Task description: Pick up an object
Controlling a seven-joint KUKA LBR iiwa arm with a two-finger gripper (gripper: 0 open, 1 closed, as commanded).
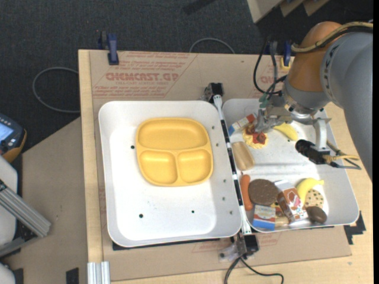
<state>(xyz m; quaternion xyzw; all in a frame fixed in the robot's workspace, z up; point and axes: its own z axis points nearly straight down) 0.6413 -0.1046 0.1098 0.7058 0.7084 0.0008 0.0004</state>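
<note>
The small red-and-yellow toy food piece (256,137) lies near the back-left of the right white bin (343,188), directly beneath the gripper (263,121), whose two fingers point down just above it; whether they are open or closed cannot be told. A yellow banana-shaped piece (288,131) rests just to its right, a tan bread-like block (243,155) just in front. The left white bin (118,176) bears a yellow three-compartment plastic tray (174,149).
</note>
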